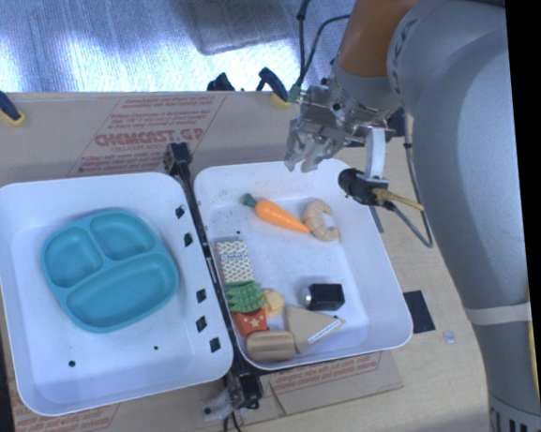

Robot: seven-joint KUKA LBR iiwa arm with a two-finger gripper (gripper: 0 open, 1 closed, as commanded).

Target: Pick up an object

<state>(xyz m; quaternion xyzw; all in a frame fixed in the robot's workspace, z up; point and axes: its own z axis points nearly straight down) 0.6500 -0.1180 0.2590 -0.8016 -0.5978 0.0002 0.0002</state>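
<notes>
My gripper hangs over the far rim of the right bin, above and a little right of the orange carrot. Nothing shows between its fingers. A beige croissant-shaped piece lies right of the carrot. A black block sits lower in the bin, beside a wedge of cheese. Along the bin's left side lie a patterned cracker, a green leafy piece, a red piece and a tan bread roll.
The left bin bears a blue divided plate. A black divider clip row runs between the bins. Cardboard lies under both bins, with clamps at its far edge. The arm's grey body fills the right side.
</notes>
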